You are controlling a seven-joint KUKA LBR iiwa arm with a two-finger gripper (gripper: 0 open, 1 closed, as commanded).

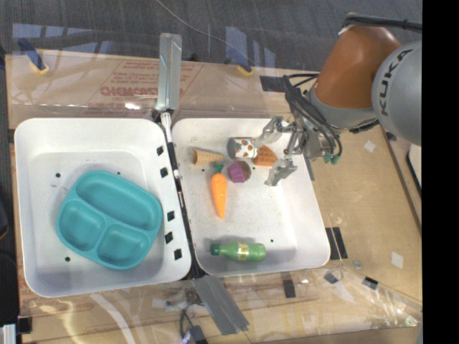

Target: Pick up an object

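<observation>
While the grey arm with its orange band point(355, 67) reaches in from the right, its metal two-finger hand point(276, 150) hangs over the upper right part of the right-hand shallow white bin point(305, 224). Its fingers are spread wide, one point(271, 128) toward the bin's back wall and the other point(280, 173) nearer the camera, and a small orange wedge-shaped toy point(265, 156) lies in the gap between them; whether either finger touches it cannot be told.

Just left of that wedge lies a small white cup with coloured dots point(244, 147), and below it a round purple plastic vegetable point(239, 171). A tan plastic cone point(208, 156) lies further left, near the divider between the bins. An orange plastic carrot with a green top point(219, 193) lies in the middle of the bin, pointing toward the front. A green plastic bottle with a yellow label point(239, 250) lies on its side near the front wall, well apart from the rest.

A teal plastic plate with three compartments point(107, 219) sits in the left-hand white bin point(36, 142). Both bins rest on the brown worktop point(366, 213).
</observation>
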